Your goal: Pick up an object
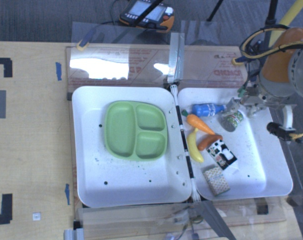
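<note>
My gripper (244, 105) hangs over the far part of the right bin (271, 179), below the orange-banded wrist. A small greenish-grey can (232, 120) sits right at its lower left, touching or nearly touching it. A blue bottle (207, 109) lies to the left of the can. Beneath it are an orange carrot (200, 124), a yellow banana (194, 148) and a reddish-brown sausage (209, 141). A black-and-white carton (222, 154) and a patterned box (217, 181) lie nearer the front.
The left bin (91, 179) holds a green divided plate (136, 130). A metal divider (183, 134) runs between the bins. A clear panel stands behind both bins. A black cable end (279, 130) juts over the right bin's right rim.
</note>
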`<state>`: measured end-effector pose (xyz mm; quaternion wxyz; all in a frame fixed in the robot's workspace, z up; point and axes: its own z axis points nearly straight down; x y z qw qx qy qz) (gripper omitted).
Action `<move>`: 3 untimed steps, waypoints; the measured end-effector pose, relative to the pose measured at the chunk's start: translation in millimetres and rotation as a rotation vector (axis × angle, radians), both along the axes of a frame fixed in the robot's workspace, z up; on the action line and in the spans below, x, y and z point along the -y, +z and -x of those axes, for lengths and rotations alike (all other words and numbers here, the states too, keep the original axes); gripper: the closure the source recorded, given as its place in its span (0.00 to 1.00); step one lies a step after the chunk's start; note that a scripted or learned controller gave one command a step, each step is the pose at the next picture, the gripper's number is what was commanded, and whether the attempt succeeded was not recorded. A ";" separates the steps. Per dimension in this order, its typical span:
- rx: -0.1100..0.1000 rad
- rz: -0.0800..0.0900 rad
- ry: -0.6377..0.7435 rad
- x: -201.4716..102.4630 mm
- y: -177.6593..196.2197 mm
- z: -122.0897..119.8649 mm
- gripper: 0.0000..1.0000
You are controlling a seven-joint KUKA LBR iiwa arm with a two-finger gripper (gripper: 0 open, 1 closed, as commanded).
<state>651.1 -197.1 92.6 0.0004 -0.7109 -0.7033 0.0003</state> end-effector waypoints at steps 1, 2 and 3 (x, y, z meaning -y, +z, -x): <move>0.004 0.000 0.009 -4.4 -8.1 19.9 0.00; 0.007 0.002 0.010 -3.7 1.5 18.0 1.00; -0.002 0.000 -0.012 -70.1 110.7 29.8 1.00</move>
